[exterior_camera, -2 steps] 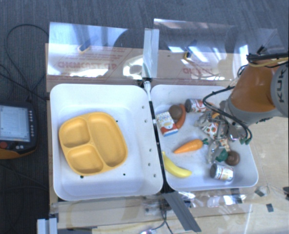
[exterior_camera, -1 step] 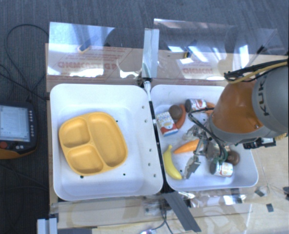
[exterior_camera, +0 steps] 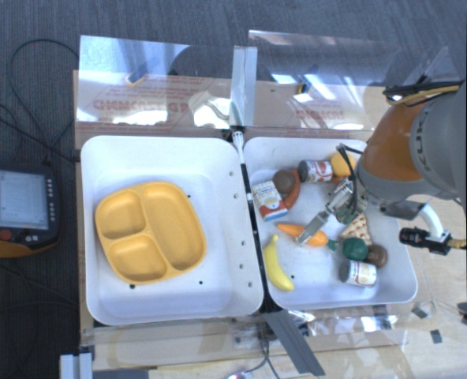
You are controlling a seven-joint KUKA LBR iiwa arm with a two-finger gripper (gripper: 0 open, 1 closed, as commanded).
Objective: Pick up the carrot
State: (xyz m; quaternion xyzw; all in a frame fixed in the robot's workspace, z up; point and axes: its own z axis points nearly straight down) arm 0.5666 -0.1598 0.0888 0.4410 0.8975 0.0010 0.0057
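Note:
The carrot lies in the right bin, near its middle, with its orange tip pointing left and its thick end to the right. My gripper reaches down from the right and sits right over the carrot's middle, covering part of it. Its metal end slants down-left across the carrot. Whether it has hold of the carrot cannot be made out.
A banana lies just below the carrot. A small carton, a brown item and a jar sit above it. A green piece, a can and a cracker crowd the right. The left bin holds a yellow divided plate.

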